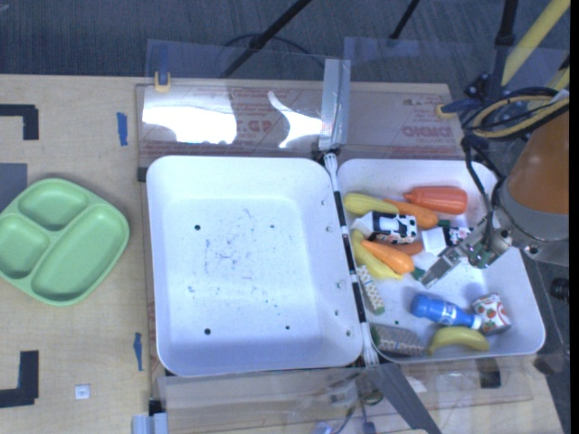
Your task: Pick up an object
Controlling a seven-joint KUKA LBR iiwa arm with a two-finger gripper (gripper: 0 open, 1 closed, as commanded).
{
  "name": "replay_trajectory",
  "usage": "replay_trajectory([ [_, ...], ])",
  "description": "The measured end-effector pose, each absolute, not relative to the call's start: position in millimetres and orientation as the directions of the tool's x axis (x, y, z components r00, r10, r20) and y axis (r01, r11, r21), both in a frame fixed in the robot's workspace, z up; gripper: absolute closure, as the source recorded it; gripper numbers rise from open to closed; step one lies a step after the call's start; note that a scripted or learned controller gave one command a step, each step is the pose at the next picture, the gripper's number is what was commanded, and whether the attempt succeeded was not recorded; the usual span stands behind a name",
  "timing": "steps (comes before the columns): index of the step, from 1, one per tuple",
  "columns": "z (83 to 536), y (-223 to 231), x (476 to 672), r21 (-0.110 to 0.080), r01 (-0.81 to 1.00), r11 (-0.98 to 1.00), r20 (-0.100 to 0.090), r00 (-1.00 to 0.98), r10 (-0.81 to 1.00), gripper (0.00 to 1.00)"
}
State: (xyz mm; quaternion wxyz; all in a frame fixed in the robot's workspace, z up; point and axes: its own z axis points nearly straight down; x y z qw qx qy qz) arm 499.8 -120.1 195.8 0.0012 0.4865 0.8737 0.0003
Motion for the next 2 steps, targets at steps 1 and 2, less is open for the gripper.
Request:
replay_trajectory([
  [1, 87, -125, 483.2, 0.006, 0.912, 0.410, -0.004, -0.410, 0.912, 0.00],
  [2, 98, -125, 484.6, 0.010, 0.912, 0.409, -0.006, -0.409, 0.912, 1.00],
])
